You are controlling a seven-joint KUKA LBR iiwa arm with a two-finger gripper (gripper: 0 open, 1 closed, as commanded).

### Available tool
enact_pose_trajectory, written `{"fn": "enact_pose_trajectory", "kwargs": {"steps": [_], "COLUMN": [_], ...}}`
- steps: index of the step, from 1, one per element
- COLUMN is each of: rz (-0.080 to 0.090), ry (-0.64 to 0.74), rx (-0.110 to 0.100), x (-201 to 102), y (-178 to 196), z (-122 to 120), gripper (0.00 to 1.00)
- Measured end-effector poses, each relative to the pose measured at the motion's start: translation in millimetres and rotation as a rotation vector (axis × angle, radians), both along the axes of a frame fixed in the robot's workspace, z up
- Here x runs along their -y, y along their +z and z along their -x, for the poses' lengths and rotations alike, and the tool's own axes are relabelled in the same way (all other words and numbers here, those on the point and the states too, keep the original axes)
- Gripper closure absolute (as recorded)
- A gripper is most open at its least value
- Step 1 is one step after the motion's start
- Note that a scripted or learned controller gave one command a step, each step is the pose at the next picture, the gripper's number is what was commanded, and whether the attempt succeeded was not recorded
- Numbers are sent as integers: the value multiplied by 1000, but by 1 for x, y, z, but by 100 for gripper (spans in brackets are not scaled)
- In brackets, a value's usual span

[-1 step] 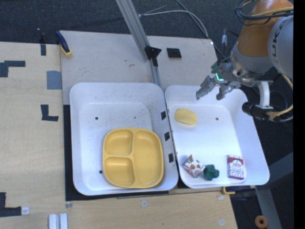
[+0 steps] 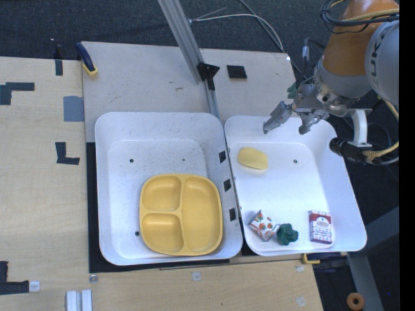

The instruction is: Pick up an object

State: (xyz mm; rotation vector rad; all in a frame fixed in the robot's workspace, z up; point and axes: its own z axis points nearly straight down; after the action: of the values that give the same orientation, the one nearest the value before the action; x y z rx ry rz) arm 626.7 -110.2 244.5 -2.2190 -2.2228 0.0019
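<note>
**Right bin: gripper empty above four items**

Nearest the camera, left bin (image 2: 110,173) holds a yellow tray (image 2: 181,214). Right bin (image 2: 337,173) holds a yellow lump (image 2: 253,159), long axis left-right, alone at the far end; carton (image 2: 320,227), packet (image 2: 262,225) and green toy (image 2: 287,234) line the near wall. Gripper (image 2: 289,123) hangs spread wide, empty, over the far rim.

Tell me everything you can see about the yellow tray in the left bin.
The yellow tray is a rounded, squarish plate with three compartments: one long one along its right side and two smaller ones on its left. It looks like smooth matte plastic. It lies flat and face up on the floor of the left bin, toward the near right corner. Nothing sits in its compartments, and nothing but the bin touches it.
</note>
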Motion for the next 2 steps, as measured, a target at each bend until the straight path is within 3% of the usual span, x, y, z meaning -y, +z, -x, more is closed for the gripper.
{"fn": "enact_pose_trajectory", "kwargs": {"steps": [2], "rz": [0], "ry": [-1], "rx": [-4], "x": [0], "y": [-119], "z": [7], "gripper": [0]}}
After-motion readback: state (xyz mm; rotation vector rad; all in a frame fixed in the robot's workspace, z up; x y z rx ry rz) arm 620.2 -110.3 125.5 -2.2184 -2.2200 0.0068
